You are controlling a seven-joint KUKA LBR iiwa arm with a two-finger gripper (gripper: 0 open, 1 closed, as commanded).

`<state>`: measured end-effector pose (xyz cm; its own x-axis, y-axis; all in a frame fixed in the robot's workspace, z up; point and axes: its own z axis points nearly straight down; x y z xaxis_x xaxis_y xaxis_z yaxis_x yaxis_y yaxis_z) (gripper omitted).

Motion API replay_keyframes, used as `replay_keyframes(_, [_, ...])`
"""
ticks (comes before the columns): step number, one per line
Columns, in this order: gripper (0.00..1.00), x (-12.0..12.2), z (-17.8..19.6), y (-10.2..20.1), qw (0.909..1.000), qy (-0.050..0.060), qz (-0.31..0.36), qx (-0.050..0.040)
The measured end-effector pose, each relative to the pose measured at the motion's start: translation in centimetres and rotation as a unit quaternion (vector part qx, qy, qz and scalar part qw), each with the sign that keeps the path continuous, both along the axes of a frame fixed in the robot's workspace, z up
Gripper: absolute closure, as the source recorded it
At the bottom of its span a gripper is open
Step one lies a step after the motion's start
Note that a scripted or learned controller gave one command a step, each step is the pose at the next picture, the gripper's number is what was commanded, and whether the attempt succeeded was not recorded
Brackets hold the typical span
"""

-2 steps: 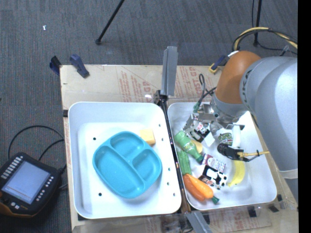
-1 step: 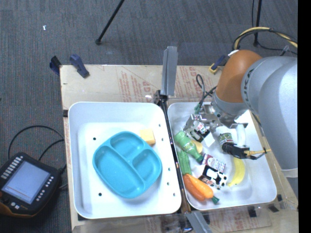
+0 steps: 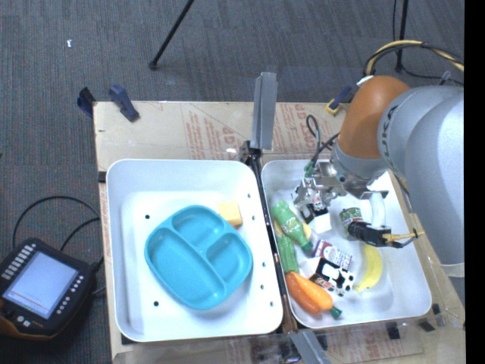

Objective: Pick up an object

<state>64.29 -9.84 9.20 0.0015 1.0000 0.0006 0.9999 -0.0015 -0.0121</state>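
Since any object will do, I take the crowded right bin [image 3: 413, 290] as the place to pick from, and the nearest candidate to my gripper [image 3: 314, 197] is the green bottle-like thing [image 3: 291, 222] lying aslant at the bin's left side, just below and to the left of my wrist. Beside it a darker green piece [image 3: 287, 253] runs down toward the carrot [image 3: 308, 293], which lies near the front wall with its green top pointing right. A black-and-white patterned toy [image 3: 333, 273] sits between the carrot and the banana [image 3: 370, 268], and a small round can [image 3: 352, 217] rests just above the banana. These things lie loose and jumbled, touching one another, which I judge is simply how they were tipped in; that makes a clean grasp on one alone harder.

My gripper hangs low over the back part of this bin, reaching in from the right, close to a small white block [image 3: 320, 222]. Whether it touches anything I cannot tell, nor can I make out how it is set; cables and brackets clutter that spot. I see nothing clearly held.

Further left, the other bin [image 3: 125, 203] carries a blue divided plate [image 3: 198, 256] with a yellow block [image 3: 231, 214] at its upper edge, well apart from me.
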Motion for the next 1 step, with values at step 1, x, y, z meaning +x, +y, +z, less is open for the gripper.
replay_keyframes(1, [1.0,0.06,9.82,4.94,1.0,-0.002,-0.009,-0.0002])
